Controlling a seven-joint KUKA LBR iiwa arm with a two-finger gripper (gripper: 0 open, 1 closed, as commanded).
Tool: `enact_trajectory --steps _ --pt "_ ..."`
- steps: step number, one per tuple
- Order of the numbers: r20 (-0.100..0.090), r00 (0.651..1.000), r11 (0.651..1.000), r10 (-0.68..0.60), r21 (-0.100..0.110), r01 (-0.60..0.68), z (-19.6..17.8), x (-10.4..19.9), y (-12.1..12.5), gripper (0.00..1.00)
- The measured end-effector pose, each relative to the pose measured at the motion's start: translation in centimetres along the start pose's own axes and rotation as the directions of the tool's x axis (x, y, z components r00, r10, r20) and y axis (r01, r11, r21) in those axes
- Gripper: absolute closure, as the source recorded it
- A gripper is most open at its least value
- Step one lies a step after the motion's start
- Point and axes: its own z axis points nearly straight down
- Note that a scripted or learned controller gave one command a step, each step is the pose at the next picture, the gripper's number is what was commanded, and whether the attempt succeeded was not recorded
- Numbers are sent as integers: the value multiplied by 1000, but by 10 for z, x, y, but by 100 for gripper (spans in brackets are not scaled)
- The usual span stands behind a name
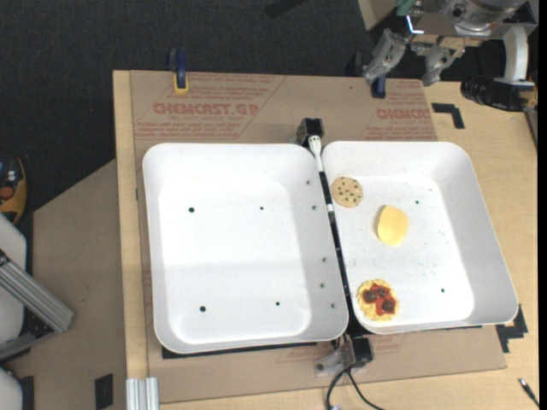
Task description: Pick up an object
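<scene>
Three small items lie in the right bin (pixel 474 229): a chocolate-chip cookie (pixel 346 192) near its left wall, a yellow oval piece (pixel 392 225) in the middle, and a little pizza with red toppings (pixel 378 300) near the front. My gripper (pixel 410 61) hangs high above the bench behind the right bin, well clear of all three. Its two fingers are spread apart and hold nothing.
The left bin (pixel 171 254) sits next to the right one, joined by a black hinge strip (pixel 329 229). Blue clamps (pixel 179 68) hold the cardboard base at the back. A cable (pixel 346 387) trails off at the front.
</scene>
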Motion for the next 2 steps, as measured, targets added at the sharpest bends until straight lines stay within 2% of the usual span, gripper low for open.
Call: enact_trajectory --steps 1,2 --pt "4 1000 1000 6 9 -6 -3 -4 -1 100" --pt "-1 1000 1000 2 26 -2 79 54 -26 100"
